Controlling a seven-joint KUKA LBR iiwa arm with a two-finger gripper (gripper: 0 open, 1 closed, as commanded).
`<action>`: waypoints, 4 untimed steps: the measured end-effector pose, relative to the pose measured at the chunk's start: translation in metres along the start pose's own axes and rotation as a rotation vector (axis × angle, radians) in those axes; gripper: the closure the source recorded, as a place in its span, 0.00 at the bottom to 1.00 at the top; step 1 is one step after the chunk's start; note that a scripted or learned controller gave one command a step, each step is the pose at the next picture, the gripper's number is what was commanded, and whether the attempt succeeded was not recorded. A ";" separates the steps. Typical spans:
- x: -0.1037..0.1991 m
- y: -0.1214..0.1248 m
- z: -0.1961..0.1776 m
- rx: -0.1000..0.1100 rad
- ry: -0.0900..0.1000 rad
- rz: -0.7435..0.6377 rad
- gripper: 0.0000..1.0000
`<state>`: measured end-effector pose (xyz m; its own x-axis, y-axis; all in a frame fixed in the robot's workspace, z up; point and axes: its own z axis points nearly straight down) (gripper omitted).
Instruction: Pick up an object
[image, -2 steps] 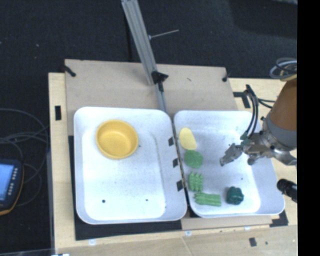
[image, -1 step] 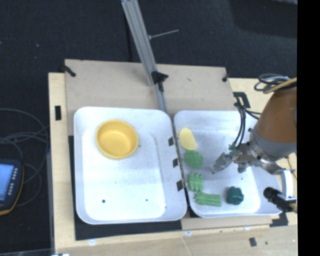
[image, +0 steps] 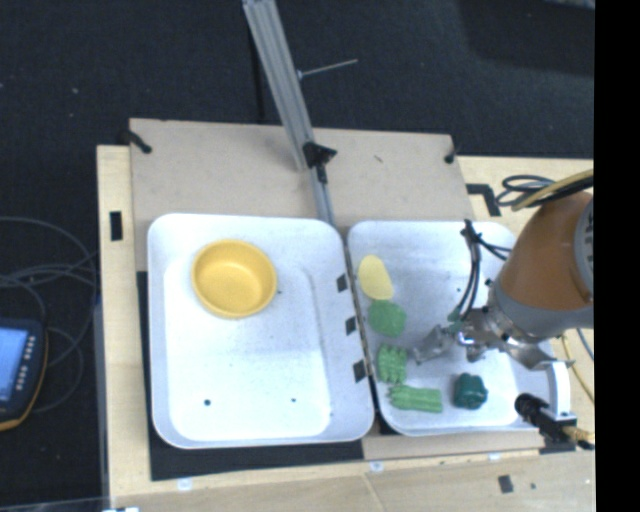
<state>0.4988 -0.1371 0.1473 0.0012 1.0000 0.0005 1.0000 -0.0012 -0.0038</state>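
My gripper (image: 436, 345) hangs low over the middle of the right bin (image: 430, 240), below the arm's orange band (image: 545, 265). Left of it, along the bin's left side, lie a pale yellow piece (image: 375, 277), a round green piece (image: 388, 319) and a knobbly green block (image: 392, 364). A long green piece (image: 416, 400) rests near the front wall. Just to the lower right of the gripper sits a dark teal lump (image: 469, 391). I see nothing held by the gripper.
A yellow bowl (image: 235, 279) stands in the back left of the left bin (image: 250, 400). A slanted metal rail (image: 290, 100) runs down to the divide between the bins. Cables loop around the arm's wrist (image: 470, 270).
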 end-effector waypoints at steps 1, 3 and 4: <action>-0.001 0.000 0.047 -0.004 -0.001 -0.001 0.00; -0.012 0.001 -0.019 -0.009 -0.002 0.000 1.00; -0.013 0.002 -0.058 -0.008 -0.001 -0.001 1.00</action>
<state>0.5010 -0.1499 0.2056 0.0001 1.0000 -0.0009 1.0000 -0.0001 0.0042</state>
